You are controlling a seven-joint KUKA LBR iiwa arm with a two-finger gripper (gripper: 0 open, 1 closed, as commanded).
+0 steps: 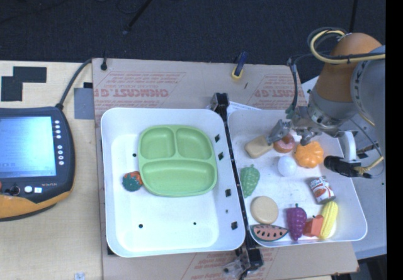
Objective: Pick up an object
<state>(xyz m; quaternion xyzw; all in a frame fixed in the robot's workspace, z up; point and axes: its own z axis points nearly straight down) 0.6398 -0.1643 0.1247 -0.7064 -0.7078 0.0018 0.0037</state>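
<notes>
Reaching in from the right of the frame, my claw [284, 133] hangs low over the right bin [359, 222], just by the pink donut [284, 144] and the tan bread piece [257, 146]. I cannot tell how my claw is set. Nothing is picked up yet, I think, so the grab and the lift are left. The orange pumpkin [308, 155] sits close too. The cardboard [145, 88] behind the bins has red upside-down print I cannot read.
</notes>
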